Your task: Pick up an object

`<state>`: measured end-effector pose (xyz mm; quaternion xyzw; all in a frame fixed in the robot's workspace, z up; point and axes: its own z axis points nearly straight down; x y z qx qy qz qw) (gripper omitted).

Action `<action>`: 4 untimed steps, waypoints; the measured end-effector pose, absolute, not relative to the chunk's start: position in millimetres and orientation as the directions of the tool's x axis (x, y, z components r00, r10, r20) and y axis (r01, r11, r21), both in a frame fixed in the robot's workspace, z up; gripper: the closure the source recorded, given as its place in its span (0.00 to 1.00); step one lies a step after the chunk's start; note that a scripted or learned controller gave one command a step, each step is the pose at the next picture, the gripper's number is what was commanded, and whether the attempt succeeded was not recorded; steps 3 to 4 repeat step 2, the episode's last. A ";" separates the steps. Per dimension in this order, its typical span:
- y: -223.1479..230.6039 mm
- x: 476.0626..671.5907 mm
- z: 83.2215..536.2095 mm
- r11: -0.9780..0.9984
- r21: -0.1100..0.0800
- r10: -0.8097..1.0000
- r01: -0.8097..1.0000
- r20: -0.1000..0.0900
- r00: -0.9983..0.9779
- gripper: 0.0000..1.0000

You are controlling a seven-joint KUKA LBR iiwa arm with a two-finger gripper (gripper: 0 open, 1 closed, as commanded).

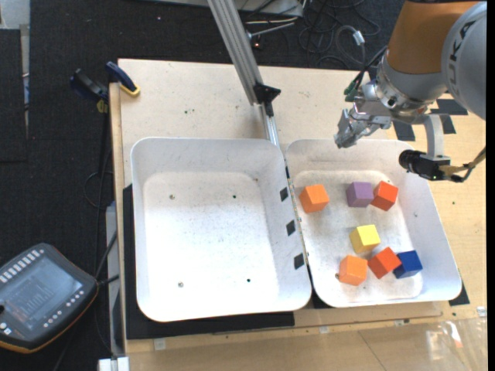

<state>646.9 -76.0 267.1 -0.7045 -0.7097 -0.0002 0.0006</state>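
Several small blocks lie in the right bin (pixel 433 230): an orange block (pixel 314 198) at the left, a purple block (pixel 359 194) touching a red-orange block (pixel 384 195), a yellow block (pixel 365 238), and near the front an orange block (pixel 353 270), a red-orange block (pixel 382 262) and a blue block (pixel 408 263). My gripper (pixel 348 135) hangs above the bin's far rim, up and right of the orange block. Nothing shows between its fingers.
The left bin (pixel 147 207) holds only specks. A slanted metal rod (pixel 236 41) ends at the bins' far junction. A blue and yellow clamp (pixel 104 83) sits at the bench's left corner. A teach pendant (pixel 39 296) lies at lower left.
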 end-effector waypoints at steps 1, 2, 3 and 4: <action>-19.0 634.3 268.7 0.008 -0.001 1.000 1.000 0.002 -0.008 1.00; 29.6 616.5 259.7 0.007 -0.003 1.000 1.000 0.001 -0.007 1.00; 29.6 616.5 259.7 0.007 -0.003 1.000 1.000 0.001 -0.007 1.00; 29.6 616.5 259.7 0.007 -0.003 1.000 1.000 0.001 -0.007 1.00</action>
